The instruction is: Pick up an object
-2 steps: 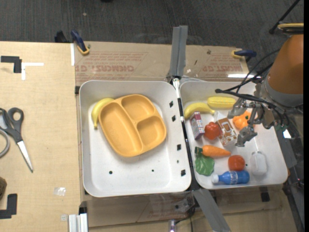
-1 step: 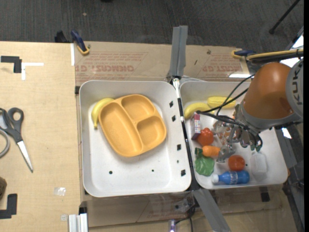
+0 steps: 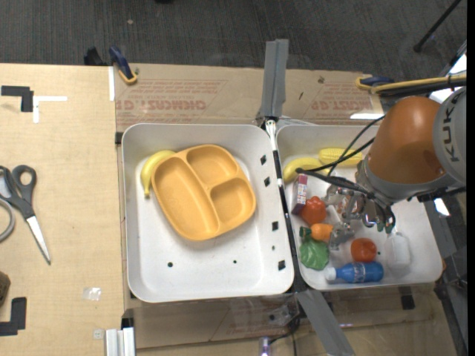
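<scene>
Camera view: the gripper (image 3: 347,217) hangs low in the right bin (image 3: 424,267), above the clutter. The orange carrot-like toy (image 3: 321,231) lies just left of it, long axis running left-right. Whether the gripper is closed cannot be told. The arm (image 3: 404,150) descends steeply from the right.

We see two white bins: the left bin (image 3: 148,273) holds an orange-yellow divided plate (image 3: 202,191) with a yellow banana (image 3: 151,167) at its edge. In the right bin (image 3: 424,269) we make out another yellow banana (image 3: 295,166), a yellow piece (image 3: 335,156), a red item (image 3: 313,211), an orange one (image 3: 321,231), a green one (image 3: 314,254), a red-orange ball (image 3: 363,249) and a blue bottle with a white cap (image 3: 356,273). The arm's band (image 3: 407,148) is orange, the bench (image 3: 59,199) pale tan, the cardboard (image 3: 185,99) brown with red print, the scissors (image 3: 26,206) grey
</scene>
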Available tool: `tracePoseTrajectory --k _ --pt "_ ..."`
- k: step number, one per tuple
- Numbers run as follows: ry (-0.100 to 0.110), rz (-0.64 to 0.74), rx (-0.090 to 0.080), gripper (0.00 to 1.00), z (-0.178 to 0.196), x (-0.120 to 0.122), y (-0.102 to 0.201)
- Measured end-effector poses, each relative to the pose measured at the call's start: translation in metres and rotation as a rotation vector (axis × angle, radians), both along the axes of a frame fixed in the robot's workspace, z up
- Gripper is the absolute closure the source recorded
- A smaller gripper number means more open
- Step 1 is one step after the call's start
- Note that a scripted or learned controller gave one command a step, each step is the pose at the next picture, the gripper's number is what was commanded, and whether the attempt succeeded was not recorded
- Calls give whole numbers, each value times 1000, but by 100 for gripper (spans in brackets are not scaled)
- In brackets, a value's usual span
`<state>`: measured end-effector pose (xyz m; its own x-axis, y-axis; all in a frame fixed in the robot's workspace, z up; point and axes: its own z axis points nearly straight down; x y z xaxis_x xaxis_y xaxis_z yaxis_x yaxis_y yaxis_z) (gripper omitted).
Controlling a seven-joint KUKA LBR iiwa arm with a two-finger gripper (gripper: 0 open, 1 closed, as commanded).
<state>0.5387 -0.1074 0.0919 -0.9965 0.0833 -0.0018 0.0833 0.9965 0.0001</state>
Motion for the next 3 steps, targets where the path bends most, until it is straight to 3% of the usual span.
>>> tracePoseTrajectory --k 1,2,3 --pt "0 61 -1 0 0 -2 12" --pt "0 54 -1 0 0 -30 10" --pt "1 50 -1 0 0 -35 6"
